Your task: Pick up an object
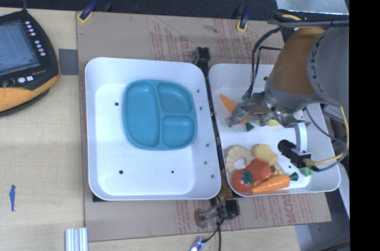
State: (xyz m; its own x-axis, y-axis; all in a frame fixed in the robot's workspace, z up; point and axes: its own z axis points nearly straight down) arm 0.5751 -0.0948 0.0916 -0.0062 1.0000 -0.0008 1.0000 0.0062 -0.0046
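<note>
The grey arm with its orange band reaches in from the right over the right bin [222, 75]. My gripper [242, 116] is low in that bin's upper left part. Just left of it lies a small orange carrot-like wedge [227, 102], close to the gripper tip; whether they touch is unclear. A small green piece [250, 124] and a yellow piece [273, 122] peek out under the wrist. At the front of the bin lie a cream ridged toy [239, 156], a yellow toy [265, 153], a red tomato [248, 175] and a long orange carrot [272, 184].
The left bin [107, 143] holds a blue divided plate [159, 114]. A teach pendant [21, 63] lies on the bench at far left. Blue and yellow clamps [88, 10] [241, 18] hold the cardboard's far edge.
</note>
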